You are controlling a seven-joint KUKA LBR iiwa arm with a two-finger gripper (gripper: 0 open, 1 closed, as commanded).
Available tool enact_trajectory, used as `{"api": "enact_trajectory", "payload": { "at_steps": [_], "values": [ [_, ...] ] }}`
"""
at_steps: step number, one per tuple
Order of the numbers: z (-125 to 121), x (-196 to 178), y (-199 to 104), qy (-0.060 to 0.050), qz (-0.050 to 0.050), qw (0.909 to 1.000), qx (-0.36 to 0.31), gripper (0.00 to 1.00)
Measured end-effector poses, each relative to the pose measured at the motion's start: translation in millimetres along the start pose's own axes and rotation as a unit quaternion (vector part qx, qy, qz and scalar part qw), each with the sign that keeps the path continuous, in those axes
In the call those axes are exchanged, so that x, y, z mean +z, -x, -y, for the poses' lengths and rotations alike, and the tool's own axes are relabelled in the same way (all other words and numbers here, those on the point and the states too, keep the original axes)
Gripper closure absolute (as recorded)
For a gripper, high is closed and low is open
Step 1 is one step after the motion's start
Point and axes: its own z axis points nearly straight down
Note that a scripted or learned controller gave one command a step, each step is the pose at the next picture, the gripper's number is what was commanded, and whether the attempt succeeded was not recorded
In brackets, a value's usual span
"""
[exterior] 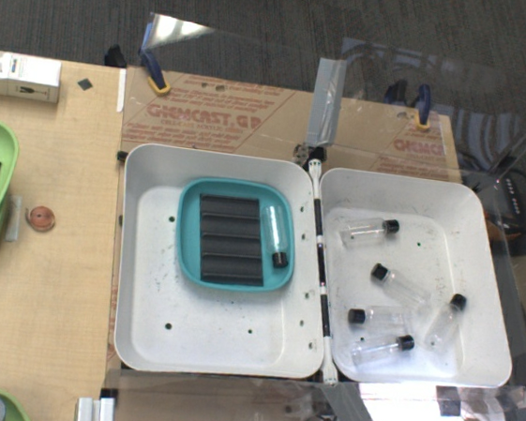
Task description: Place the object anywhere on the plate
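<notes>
Well, vial (273, 232) lies on plate (187, 236) by its rim; it's round, so any nudge could roll it off. Fingers' state: can't tell.

Landmark: left bin (137, 323). Plate (188, 244) sits inside it, toward the back. One vial (275, 237) lies on the plate, along its right edge. Right bin (483, 268) directly right of left bin, edges touching. Five vials (396, 284) lie scattered in it. Cardboard sheet (254, 119) behind both bins.
</notes>
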Motion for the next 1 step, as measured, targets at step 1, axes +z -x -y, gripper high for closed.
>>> {"api": "enact_trajectory", "payload": {
  "at_steps": [1],
  "values": [
    [1.8,1.4,4.7,-0.001,0.001,0.9985,0.055,0.00]
  ]
}}
